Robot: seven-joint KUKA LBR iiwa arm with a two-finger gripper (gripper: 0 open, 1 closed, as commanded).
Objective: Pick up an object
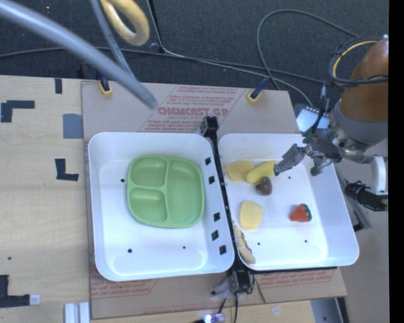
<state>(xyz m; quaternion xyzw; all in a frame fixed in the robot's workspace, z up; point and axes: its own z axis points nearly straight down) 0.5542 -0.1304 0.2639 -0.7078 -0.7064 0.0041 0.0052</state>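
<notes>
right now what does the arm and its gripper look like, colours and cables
The arm is grey with an orange band above the wrist. Thin dark cables loop up to it across the dark floor. The gripper is dark grey metal with slim fingers, and a pale blue-white block sits beside the wrist.

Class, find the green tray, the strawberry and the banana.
green tray (166,191), camera view, centre divider.
strawberry (300,214), camera view, red body.
banana (262,170), camera view, yellow middle.

The arm (369,82) is cut off by the right edge; the small brown object (264,185) is too blurred to identify.
</notes>
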